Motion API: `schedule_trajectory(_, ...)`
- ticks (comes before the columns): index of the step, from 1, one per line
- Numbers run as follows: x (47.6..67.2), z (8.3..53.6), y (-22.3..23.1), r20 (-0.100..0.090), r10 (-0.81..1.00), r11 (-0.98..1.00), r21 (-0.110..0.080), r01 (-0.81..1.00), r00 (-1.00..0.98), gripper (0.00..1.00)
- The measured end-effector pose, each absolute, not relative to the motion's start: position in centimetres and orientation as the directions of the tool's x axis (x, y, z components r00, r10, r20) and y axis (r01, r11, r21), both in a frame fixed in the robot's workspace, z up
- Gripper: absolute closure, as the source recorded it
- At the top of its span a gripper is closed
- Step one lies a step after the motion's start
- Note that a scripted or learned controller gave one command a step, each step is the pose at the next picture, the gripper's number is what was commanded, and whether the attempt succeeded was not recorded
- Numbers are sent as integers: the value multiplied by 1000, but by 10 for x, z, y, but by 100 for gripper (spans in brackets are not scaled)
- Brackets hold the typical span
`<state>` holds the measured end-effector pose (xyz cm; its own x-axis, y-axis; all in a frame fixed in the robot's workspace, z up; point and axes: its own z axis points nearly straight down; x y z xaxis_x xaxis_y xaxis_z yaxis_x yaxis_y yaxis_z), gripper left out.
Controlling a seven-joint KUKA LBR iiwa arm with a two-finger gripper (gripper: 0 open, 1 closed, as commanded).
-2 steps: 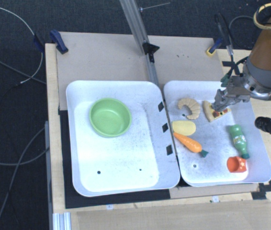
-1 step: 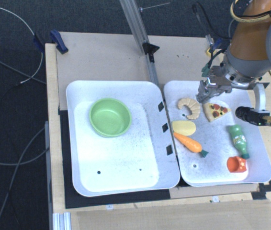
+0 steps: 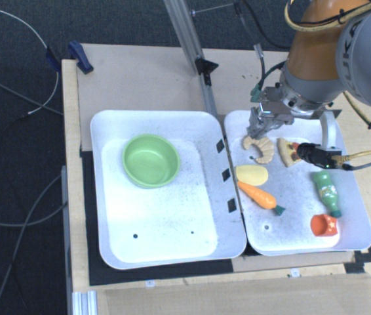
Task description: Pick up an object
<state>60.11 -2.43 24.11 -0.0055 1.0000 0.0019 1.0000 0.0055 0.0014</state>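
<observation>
**Nothing lifted yet**

A green bowl (image 3: pixel 151 161) sits in the left bin (image 3: pixel 107 241). In the right bin (image 3: pixel 356 231), the gripper (image 3: pixel 261 131) hangs low over a pale curved piece (image 3: pixel 263 149); its grip I cannot tell. Potato (image 3: pixel 252 174), carrot (image 3: pixel 259 195) and bottle (image 3: pixel 326 191) lie untouched, so picking remains.

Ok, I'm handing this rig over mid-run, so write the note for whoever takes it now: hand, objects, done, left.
Hand: low over the far left corner of the right bin, just above the tan croissant-shaped piece; its grip cannot be made out, and nothing visibly lifted.
Right bin: yellow potato-like piece, carrot, green bottle, red piece, a small toy by the cable.
Left bin: green bowl.
Done: approach only.
Left: grasp and lift an object.
</observation>
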Motion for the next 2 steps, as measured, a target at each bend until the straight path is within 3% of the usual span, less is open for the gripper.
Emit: schedule_trajectory(2,635,236,95,3,1000,7,1,1000,-7,100)
